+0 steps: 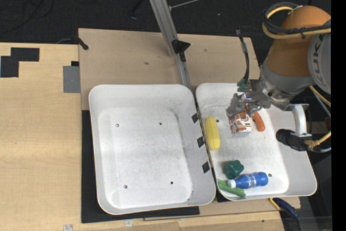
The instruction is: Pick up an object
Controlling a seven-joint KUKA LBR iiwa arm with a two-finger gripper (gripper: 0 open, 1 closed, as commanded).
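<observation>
Nearest lies a blue bottle [253, 179] in the right bin [294, 170]: light, stiff, slippery, best gripped mid-body. Whether the gripper [240, 108] above a small box [241, 125] is clenched, I cannot tell

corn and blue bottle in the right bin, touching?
Apart. The camera view shows the corn against the bin's left wall and the blue bottle near the front edge, with bare white floor and a green object between them.
</observation>
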